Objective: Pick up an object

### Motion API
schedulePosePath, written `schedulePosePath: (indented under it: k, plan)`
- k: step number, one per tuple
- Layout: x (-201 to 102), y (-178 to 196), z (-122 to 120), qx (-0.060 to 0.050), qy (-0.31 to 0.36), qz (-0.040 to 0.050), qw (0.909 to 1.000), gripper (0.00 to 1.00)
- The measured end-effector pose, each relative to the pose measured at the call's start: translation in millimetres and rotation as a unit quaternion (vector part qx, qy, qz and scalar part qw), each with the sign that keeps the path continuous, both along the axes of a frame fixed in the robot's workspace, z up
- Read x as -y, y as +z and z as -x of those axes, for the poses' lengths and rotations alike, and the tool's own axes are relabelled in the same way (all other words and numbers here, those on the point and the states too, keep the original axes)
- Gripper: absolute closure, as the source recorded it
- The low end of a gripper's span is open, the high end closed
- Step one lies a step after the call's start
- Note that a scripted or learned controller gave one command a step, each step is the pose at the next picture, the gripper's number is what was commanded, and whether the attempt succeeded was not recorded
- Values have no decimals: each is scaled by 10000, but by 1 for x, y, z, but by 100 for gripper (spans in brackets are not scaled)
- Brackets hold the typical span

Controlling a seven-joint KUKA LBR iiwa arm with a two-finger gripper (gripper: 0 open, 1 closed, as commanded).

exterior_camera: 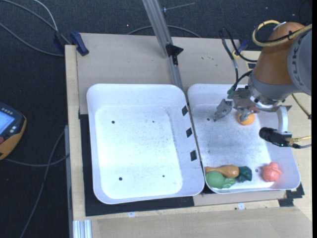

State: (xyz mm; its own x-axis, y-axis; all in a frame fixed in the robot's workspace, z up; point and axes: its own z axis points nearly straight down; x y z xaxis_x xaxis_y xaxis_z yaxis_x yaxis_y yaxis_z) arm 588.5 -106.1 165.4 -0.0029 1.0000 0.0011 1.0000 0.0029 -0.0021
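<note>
**Gripper low over the right bin, nothing gripped**

Nearest you, along the right bin's (198, 103) front wall, lie a green toy (219, 181), a tan piece (225, 171) and a pink toy (271, 172), probably pushed there. Farther back, an orange ball (246, 118) sits partly under the wrist. The gripper (229, 109) hangs beside it, fingers apart, so judge the ball its likely target. Behind, the left bin (99, 98).
</note>
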Motion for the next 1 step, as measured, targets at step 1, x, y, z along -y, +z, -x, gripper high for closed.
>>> schedulePosePath:
  k: [1]
  plan:
    - [22,-78,37,-24,-25,2,10000,0]
